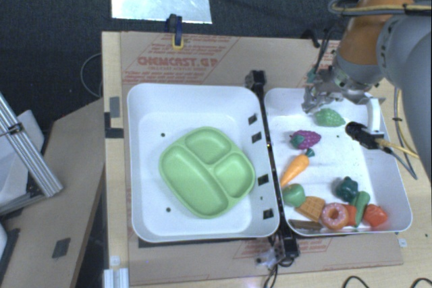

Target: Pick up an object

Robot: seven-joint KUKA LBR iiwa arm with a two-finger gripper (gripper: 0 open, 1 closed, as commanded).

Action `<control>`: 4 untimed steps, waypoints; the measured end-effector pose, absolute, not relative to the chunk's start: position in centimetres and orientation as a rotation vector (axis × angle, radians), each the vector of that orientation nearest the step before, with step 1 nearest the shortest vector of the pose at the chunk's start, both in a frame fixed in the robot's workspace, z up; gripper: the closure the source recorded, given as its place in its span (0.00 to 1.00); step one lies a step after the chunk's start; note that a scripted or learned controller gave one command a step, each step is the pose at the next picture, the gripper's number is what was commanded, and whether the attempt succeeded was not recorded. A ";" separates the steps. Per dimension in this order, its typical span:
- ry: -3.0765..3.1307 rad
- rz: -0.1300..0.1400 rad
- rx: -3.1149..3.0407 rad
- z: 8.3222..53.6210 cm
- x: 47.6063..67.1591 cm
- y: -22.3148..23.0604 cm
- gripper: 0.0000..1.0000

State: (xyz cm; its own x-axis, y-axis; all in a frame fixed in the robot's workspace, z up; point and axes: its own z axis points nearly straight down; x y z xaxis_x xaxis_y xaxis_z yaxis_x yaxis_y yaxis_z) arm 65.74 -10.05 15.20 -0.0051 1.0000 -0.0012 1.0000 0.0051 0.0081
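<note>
Brown counter (202, 54) bore two bins; gripper (316, 102) hovered just beside the green leafy plastic toy (329, 118), finger state impossible to tell, nothing lifted yet.

gripper (314, 103) low over right bin (393, 180) far corner, green leafy toy (329, 118) just beside fingers, purple grapes (305, 139) near, bare floor between, toys crowd near edge

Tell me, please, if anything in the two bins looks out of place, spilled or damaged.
Nothing stands out. The green divided plate lies flat in the left bin. The toy foods, such as the carrot and the donut, lie loose but inside the right bin. The gripper is beside the green leafy piece.
</note>
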 end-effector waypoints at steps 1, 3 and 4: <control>2.223 0.009 2.209 21.8 65.8 -10.2 1.00; 2.231 0.000 2.213 23.2 62.1 -7.7 1.00; 2.232 -0.002 2.214 22.0 57.9 -4.0 1.00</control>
State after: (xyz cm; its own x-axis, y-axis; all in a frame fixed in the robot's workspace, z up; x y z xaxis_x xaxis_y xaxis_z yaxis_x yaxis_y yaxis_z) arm 57.87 -4.05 21.96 -0.0081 1.0000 0.0013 1.0000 0.0081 -0.0027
